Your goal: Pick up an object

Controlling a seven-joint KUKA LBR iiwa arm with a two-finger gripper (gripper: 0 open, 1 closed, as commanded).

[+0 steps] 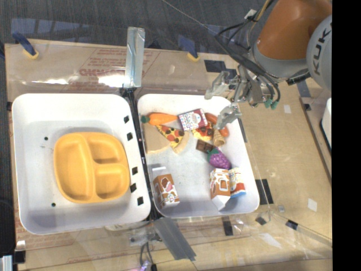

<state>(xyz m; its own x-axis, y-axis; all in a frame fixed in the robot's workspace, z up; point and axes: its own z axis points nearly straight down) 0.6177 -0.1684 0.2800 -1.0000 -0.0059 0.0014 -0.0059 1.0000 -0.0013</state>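
Arm (290, 27): glossy orange band, upper right, cut off.
Gripper (225, 103): metal fingers apart, holding nothing.
Tray (91, 166): yellow, compartmented, left bin (28, 219).
Carton (227, 185): lower right, creased.

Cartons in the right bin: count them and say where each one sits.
2. One carton lies near the right bin's front left corner. The other carton stands near the front right corner, just below the purple grapes. More could be hidden in the pile behind.
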